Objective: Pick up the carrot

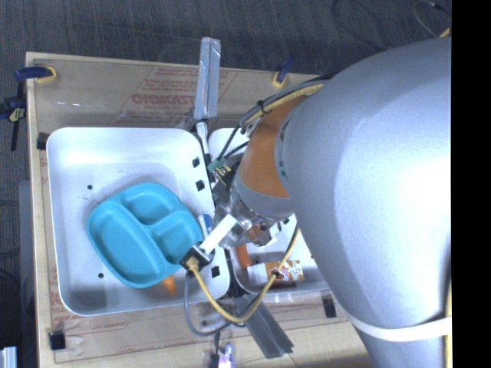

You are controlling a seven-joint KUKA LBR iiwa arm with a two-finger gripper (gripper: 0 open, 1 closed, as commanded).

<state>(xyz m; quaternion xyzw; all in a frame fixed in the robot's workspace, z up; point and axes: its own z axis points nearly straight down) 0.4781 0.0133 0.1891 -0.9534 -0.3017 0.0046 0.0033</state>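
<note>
The arm's big grey body and orange band point(261, 167) reach over the right bin point(222, 140) and hide most of it. My gripper point(247, 240) hangs low over that bin's near left part, close to the wall between the bins. Just below it shows a small orange piece point(241, 254), likely the carrot, partly covered by the wrist. I cannot tell whether it is touched or held. Another small orange tip point(167, 284) peeks out from under the near edge of the blue tray point(142, 232) in the left bin point(69, 175).
The blue divided tray fills the middle of the left bin, tilted toward its front right. A printed packet point(289, 271) lies in the right bin beside the gripper. A yellow cable point(201, 286) loops across the divider.
</note>
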